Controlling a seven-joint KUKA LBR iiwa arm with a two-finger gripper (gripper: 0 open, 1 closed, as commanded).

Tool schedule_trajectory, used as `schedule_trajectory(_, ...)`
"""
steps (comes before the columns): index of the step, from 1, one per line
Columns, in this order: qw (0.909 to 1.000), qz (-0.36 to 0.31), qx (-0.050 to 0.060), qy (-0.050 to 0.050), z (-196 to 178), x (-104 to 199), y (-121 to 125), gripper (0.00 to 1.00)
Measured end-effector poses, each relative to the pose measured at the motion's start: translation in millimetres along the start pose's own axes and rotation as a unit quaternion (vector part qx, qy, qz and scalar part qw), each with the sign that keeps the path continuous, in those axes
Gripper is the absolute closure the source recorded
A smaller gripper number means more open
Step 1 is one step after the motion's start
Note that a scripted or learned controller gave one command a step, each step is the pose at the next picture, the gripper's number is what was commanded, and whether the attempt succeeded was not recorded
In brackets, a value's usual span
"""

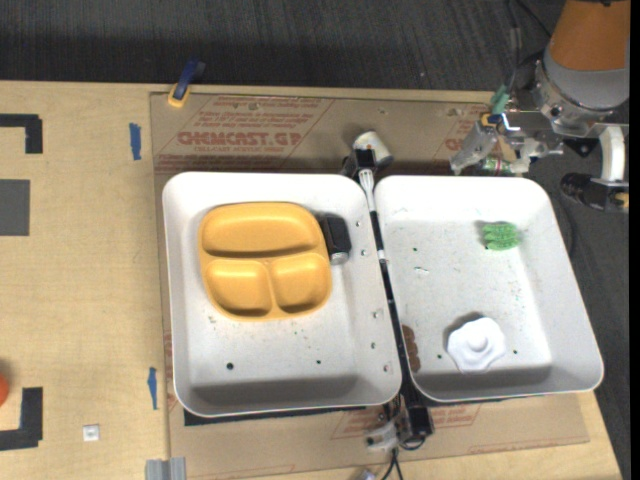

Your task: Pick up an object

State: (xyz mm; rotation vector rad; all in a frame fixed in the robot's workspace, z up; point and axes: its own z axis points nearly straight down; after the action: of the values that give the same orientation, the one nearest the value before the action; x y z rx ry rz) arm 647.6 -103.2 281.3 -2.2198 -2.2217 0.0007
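Observation:
My gripper point(495, 161) hangs over the back rim of the right bin point(570, 298), with its fingers spread open and nothing between them. In that bin a small green object point(500, 235) lies near the back, just below the gripper. A white round object with a knob point(473, 344) rests near the front. The left bin point(185, 298) holds a yellow divided tray point(265, 258). A small dark object point(335, 238) lies against the tray's right side.
A cable and a white connector point(368, 150) run along the seam between the bins. The bins stand on a cardboard sheet point(250, 133) on the wooden bench. Blue tape marks point(134, 140) and a yellow-blue clip point(183, 86) lie to the left.

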Motion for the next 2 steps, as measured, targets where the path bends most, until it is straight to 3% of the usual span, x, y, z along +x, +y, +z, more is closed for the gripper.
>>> schedule_trajectory(1, 0.9995, 0.03, 0.001, 0.0, 96.9, 11.9, -84.7, 0.0)
schedule_trajectory(2, 0.9997, -0.025, 0.0, 0.0, 143.7, -8.3, -138.4, 0.0)
